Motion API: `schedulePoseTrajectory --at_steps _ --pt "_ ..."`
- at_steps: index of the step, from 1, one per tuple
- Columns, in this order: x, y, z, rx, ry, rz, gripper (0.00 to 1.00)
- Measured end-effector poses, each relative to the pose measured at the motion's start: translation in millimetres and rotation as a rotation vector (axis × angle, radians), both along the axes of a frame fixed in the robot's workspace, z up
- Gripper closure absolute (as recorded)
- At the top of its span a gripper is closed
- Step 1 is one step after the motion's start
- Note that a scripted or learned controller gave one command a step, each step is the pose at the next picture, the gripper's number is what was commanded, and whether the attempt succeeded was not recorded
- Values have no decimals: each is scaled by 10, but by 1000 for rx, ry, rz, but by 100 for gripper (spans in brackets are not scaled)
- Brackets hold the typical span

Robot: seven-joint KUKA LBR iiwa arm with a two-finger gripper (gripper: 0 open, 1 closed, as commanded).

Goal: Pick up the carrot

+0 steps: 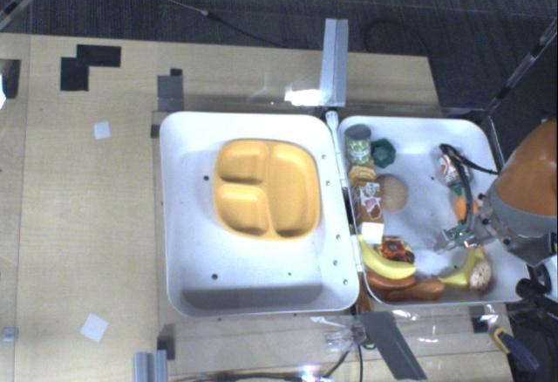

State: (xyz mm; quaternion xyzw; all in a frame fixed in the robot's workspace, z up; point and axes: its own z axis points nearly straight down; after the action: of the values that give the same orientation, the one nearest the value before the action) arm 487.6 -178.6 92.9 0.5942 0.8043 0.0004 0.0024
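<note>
Orange and small, the carrot [460, 207] is lying toward the right bin's [418, 129] right side. Just beside it the gripper [459, 235] is hovering; its finger state cannot be told.

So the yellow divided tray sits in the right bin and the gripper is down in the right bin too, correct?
Not quite. The camera view shows the yellow divided tray in the left bin. The gripper is indeed down in the right bin, near the carrot.
</note>
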Motion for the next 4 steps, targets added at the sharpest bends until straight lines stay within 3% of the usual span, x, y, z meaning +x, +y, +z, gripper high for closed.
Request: schedulePoseTrajectory --at_steps 1,2,3,4 --pt "3 16 -6 1 1 2 0" --pt "587 75 -46 3 -7 -346 0" --pt "210 -54 -17 32 -7 -723 0" --pt "207 -105 80 17 -16 -717 100"
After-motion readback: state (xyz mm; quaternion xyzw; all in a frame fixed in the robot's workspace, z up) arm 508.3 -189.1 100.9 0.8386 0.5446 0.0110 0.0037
